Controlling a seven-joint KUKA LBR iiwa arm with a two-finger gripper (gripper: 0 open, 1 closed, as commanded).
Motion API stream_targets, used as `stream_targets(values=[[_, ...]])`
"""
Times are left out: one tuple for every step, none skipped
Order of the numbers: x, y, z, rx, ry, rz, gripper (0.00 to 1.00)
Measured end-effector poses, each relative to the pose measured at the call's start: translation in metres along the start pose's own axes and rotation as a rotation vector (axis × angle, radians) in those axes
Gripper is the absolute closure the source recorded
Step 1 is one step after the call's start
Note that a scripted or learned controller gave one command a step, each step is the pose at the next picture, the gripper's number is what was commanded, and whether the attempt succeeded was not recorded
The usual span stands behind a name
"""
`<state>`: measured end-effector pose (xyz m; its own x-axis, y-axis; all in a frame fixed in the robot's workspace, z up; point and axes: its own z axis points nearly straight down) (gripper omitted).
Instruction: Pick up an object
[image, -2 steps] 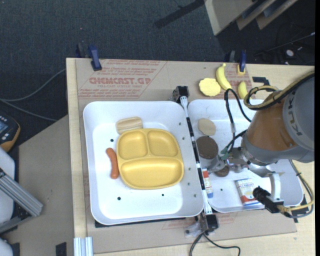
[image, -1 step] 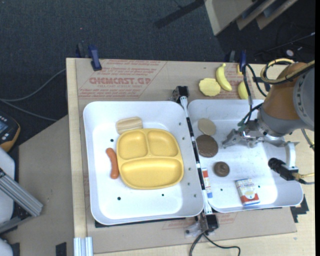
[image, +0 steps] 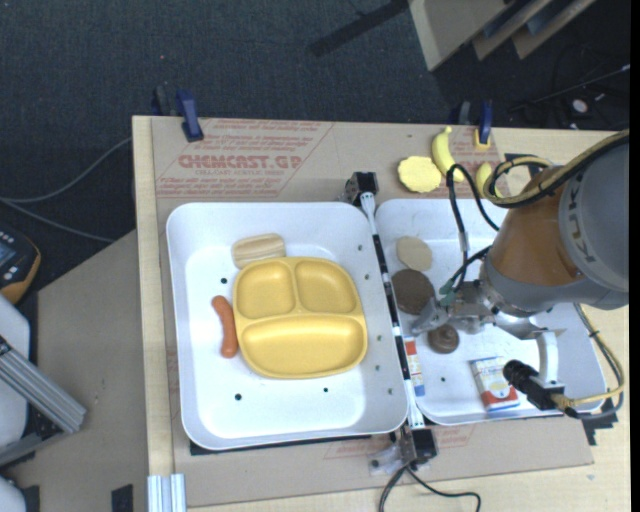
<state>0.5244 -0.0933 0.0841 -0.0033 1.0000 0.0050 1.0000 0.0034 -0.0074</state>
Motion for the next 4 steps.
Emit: stream_targets(values=[[-0.003, 0.003, -0.010, -0.008, -0.005, 0.004, 1.00], [-0.003, 0.003, -0.010, -0.007, -0.004, 0.004, 0.00], [-0.021, -0.048, 0.001, -0.002, -0.004, 0.006, 0.00], [-0.006, -0.018, 0.000, -0.010, -0.006, 0.001, 0.00]])
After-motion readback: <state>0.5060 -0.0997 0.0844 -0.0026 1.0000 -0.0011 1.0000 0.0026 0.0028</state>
